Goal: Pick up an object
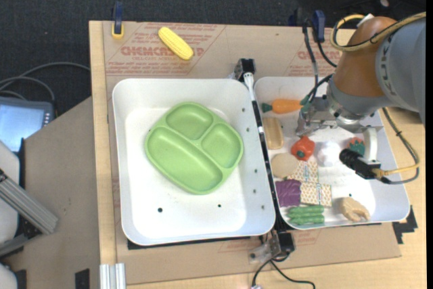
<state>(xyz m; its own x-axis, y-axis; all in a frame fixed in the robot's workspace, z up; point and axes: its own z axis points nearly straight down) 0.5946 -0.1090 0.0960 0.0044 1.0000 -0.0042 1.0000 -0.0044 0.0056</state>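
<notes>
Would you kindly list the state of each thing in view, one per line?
Green plate: upright, lying in the left bin.
Corn: on the bench, outside both bins.
Carrot: lying in the right bin.
Gripper: low over the right bin.

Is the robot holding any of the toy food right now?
It cannot be told. The tool is low in the right bin, just above the red toy, but nothing is visibly gripped.
</notes>
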